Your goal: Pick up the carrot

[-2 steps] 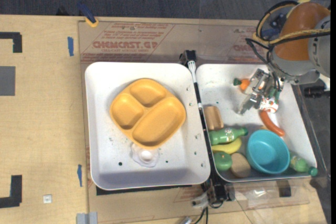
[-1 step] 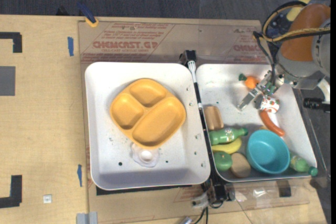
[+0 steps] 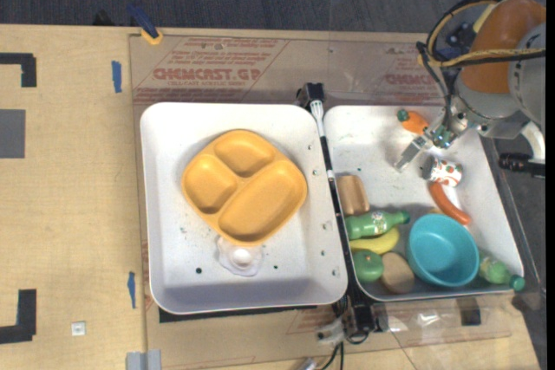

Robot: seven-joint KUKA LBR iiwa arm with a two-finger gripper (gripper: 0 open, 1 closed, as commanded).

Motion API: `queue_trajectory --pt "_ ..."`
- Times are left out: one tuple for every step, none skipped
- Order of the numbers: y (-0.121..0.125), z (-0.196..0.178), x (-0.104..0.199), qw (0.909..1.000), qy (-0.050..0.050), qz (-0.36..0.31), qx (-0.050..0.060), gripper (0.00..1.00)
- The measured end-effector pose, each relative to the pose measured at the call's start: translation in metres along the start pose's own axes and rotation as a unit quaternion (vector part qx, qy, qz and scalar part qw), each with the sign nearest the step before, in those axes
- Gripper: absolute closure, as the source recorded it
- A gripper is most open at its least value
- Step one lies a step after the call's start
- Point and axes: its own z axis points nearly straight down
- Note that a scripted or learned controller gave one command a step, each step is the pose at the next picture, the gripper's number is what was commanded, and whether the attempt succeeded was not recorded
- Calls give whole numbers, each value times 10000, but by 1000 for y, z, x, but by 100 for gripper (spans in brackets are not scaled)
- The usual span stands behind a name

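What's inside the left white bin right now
An orange divided plate with three compartments lies in the left bin, and a fried egg toy sits just in front of it. Whatever lies beneath the plate is covered.

Divided plate (image 3: 244,184) in left bin (image 3: 165,186); bowl (image 3: 442,249) in right bin (image 3: 368,130).

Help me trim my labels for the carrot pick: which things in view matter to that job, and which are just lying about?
Job:
carrot, far end of the right bin
gripper, just below it

Lying about:
orange divided plate
fried egg
teal bowl
green bottle
banana
red-and-white toy
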Motion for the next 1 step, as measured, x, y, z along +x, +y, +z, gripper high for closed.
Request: queue_trajectory --pt "-5 0 -17 9982 74 592 -43 0"
